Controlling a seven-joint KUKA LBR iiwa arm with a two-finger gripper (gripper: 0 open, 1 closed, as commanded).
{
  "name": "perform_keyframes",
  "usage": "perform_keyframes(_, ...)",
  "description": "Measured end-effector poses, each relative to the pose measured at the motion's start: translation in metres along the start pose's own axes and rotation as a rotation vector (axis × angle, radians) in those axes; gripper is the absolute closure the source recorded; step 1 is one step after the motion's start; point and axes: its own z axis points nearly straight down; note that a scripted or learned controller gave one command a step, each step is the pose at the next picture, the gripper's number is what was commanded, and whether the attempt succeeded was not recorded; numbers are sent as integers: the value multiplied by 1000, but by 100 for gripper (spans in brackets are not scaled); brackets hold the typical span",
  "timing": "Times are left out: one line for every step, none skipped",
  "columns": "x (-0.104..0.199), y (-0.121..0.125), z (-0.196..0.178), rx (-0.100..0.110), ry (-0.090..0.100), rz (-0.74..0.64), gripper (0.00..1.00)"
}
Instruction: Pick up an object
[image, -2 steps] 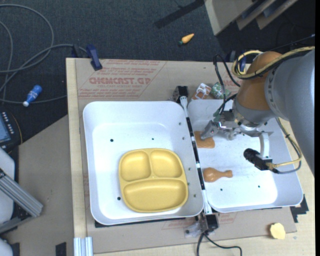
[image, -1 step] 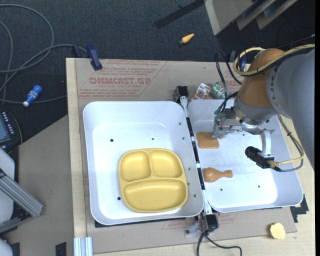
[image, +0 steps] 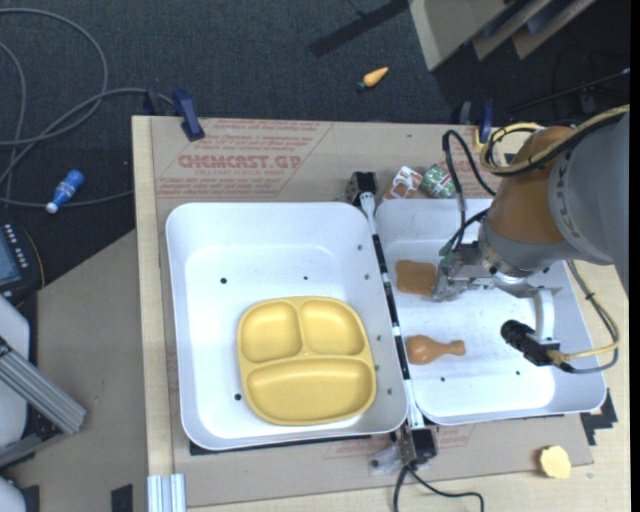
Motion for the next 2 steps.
perform_keyframes(1, 2, -1, -4, 0, -2, 0)
perform_keyframes(-2, 48, -1, -10, -3, -5, 0)
